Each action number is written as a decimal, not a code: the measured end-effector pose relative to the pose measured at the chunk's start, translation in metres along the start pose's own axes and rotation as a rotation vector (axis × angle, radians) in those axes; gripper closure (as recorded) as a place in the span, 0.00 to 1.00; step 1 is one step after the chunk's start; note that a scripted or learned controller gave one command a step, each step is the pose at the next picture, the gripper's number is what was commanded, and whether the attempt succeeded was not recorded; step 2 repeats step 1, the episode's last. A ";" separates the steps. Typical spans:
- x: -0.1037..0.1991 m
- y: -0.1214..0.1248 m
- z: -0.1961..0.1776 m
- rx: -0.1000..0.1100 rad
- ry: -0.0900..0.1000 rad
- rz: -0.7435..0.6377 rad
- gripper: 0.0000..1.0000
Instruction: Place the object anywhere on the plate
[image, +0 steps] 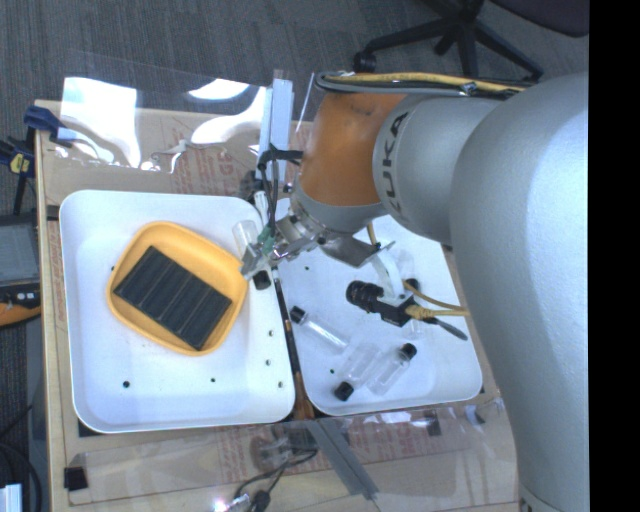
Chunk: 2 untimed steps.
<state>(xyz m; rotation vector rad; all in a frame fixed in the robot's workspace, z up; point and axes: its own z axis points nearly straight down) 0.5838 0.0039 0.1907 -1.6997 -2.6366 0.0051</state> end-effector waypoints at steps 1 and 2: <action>0.000 0.000 0.000 0.000 0.000 0.001 0.00; 0.000 0.000 0.000 0.000 0.000 0.001 0.00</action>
